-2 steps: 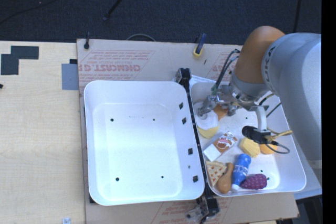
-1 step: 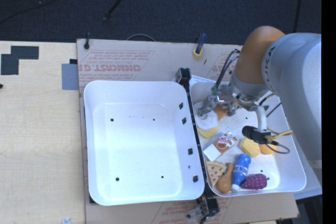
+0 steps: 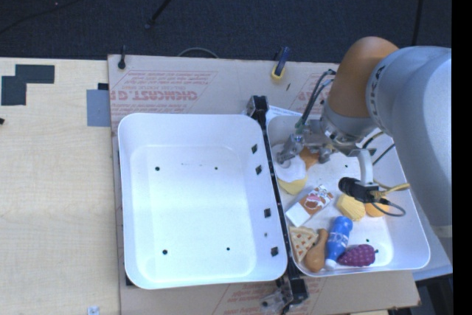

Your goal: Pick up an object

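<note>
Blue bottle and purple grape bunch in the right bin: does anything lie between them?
Nothing does. In the camera view the blue bottle and the purple grape bunch lie side by side, apparently touching.

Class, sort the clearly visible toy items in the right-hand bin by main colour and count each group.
Blue: 1, bottle
Purple: 1, grapes
Tan: 2, waffle, drumstick
Yellow: 2, block, piece
Red-and-white: 1, packet
Total: 7; items under the arm are unclear.

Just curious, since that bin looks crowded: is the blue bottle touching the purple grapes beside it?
Touching. In the camera view the blue bottle lies slanted in the right bin, and its lower end meets the purple grapes with no white bin floor visible between them.
</note>
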`<state>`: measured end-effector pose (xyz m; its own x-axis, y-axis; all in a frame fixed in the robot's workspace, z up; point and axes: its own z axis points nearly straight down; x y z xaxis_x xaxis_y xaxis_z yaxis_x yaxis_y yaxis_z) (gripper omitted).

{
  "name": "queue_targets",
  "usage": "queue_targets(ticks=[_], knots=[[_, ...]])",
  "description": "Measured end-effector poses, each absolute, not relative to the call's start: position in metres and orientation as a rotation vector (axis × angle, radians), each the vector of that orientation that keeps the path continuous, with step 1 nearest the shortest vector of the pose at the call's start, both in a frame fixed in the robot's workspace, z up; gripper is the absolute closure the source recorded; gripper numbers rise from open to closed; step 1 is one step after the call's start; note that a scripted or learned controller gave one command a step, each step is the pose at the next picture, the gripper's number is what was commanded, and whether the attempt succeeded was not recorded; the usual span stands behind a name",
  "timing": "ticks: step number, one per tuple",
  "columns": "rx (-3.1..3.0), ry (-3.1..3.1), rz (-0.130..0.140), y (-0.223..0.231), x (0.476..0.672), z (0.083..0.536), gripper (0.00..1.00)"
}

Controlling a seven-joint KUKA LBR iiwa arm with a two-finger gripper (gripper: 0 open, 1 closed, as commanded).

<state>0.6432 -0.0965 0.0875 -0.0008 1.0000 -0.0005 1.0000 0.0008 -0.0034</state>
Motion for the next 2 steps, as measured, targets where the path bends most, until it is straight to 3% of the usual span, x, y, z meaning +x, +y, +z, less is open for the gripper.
queue_targets(ticks=[1,2], knots=[[-2.222,-2.216,0.004,-0.121,0.607,0.088,0.00],[-2.219,-2.223,-0.002,-0.107,0.645,0.088,0.00]])
